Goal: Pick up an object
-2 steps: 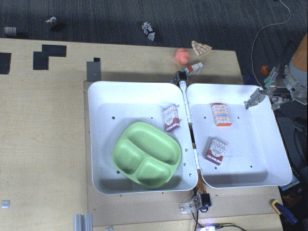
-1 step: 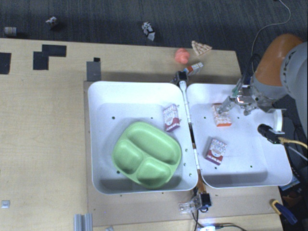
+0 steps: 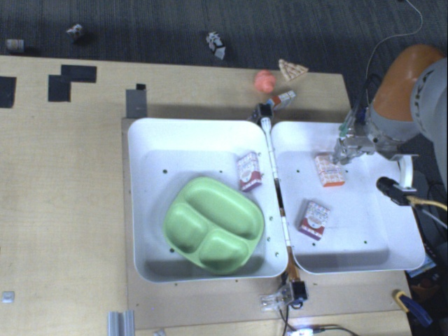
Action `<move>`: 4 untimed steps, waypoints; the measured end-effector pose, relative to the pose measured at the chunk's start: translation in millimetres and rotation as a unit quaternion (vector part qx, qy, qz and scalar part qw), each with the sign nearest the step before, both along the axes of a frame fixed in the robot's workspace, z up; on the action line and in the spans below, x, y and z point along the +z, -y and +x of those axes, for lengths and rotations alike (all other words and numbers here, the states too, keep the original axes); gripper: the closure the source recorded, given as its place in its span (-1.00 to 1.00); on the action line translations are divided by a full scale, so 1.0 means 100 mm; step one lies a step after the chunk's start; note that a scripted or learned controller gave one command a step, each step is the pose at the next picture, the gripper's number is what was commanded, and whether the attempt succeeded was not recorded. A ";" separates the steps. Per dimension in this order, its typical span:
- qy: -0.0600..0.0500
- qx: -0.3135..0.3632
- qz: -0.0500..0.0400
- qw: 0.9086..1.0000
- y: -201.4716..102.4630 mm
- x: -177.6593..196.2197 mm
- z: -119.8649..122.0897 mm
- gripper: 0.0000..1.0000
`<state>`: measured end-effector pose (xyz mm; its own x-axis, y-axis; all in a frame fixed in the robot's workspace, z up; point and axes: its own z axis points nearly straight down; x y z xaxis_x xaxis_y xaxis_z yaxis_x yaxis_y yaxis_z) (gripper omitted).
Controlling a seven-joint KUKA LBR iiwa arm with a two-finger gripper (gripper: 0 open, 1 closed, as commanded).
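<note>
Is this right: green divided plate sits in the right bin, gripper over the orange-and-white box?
Not quite. The camera view shows the green divided plate in the left bin, not the right. The gripper is at the orange-and-white box, in the right bin.

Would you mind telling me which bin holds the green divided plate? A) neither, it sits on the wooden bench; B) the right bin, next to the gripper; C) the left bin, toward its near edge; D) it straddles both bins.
C: the green divided plate lies wholly inside the left bin, toward its near edge, while the gripper is over the right bin.
</note>
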<state>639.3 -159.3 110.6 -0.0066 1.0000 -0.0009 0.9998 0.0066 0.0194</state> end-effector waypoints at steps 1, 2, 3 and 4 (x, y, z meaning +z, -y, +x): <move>-0.006 -0.002 -0.001 1.000 0.47 0.48 0.31 1.00; -0.007 -0.001 0.000 1.000 0.46 0.47 0.31 -1.00; -0.005 -0.001 -0.001 1.000 0.43 -0.12 0.26 -1.00; -0.002 -0.001 0.000 1.000 -0.45 -0.20 -0.04 -1.00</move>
